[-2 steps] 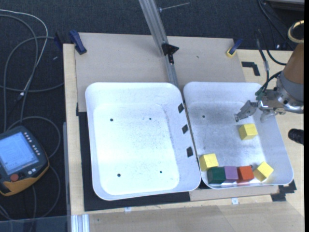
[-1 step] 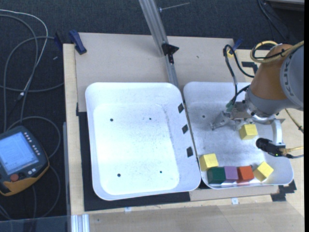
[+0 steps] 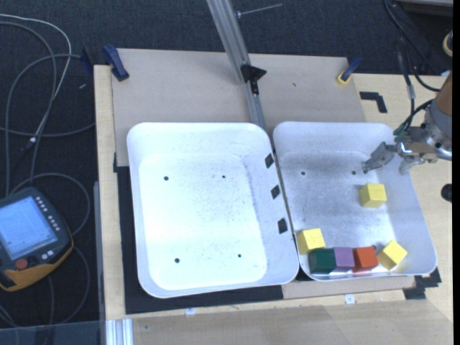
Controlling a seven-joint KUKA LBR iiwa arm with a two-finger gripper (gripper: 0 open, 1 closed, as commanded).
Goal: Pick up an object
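Spread apart with nothing between them, the jaws of the gripper (image 3: 392, 158) are hovering over the right bin (image 3: 316, 139) near its far right corner. Along that bin's near edge, a yellow cube (image 3: 310, 240), green block (image 3: 323, 259), purple block (image 3: 344, 257), orange block (image 3: 366, 258) and second yellow cube (image 3: 394, 254) are crowding together, likely awkward to grasp. Farther in, a lone yellow cube (image 3: 373, 195) is sitting clear, the likeliest pick.
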